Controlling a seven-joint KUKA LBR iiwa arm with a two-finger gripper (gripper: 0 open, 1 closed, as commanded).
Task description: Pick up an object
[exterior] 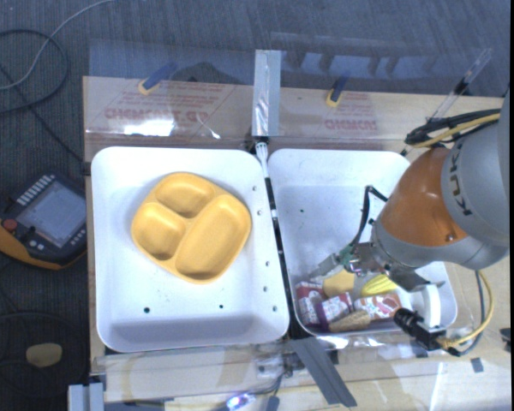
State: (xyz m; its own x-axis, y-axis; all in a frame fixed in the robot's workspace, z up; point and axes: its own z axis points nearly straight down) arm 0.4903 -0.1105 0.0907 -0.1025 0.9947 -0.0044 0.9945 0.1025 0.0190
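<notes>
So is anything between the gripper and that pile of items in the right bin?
Nothing visible: the gripper sits right at the pile in the right bin, with the arm coming down over its right half.

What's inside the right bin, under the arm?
The right bin holds a small pile at its near edge: a yellow piece, a dark red packet and a tan piece. The arm covers the bin's right side, so anything beneath it is hidden.

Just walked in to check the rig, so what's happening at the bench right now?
The arm reaches from the right down into the right bin, its wrist over a heap of small packaged items at that bin's near side. Whether anything is gripped can't be told. The left bin holds a yellow divided tray, untouched.
</notes>
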